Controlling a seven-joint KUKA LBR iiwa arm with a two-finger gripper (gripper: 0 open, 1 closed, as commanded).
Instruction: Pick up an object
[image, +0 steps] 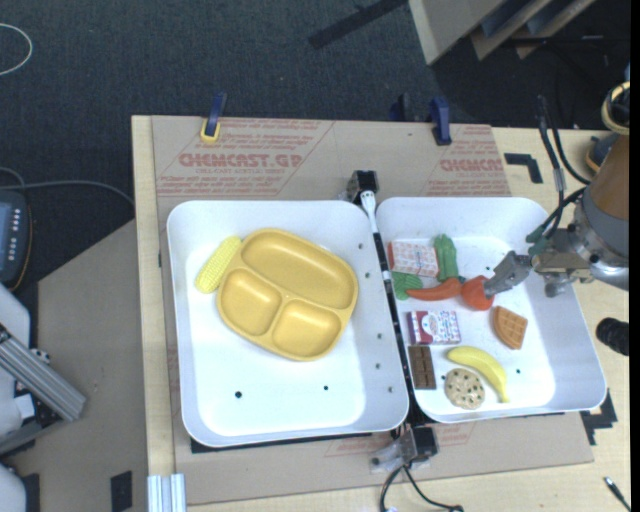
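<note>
My gripper (526, 284) hangs over the right bin (570, 350), near its right side, with its fingers spread open and nothing between them. Its left finger (506, 272) ends just above and to the right of a red pepper (452, 291). Just below the gripper lies a waffle (509, 327). Further into the bin are a banana (482, 367), a cookie (464, 387), a brown chocolate bar (421, 365), a small pink-and-white carton (433, 326), a pink wafer packet (413, 257) and a green vegetable (445, 255).
The left bin (200, 380) holds a yellow divided plate (287, 293) and a corn cob (217, 263) beside it. A black ridge (385, 300) separates the two bins. Cables and the arm's body (610, 220) stand at the right edge.
</note>
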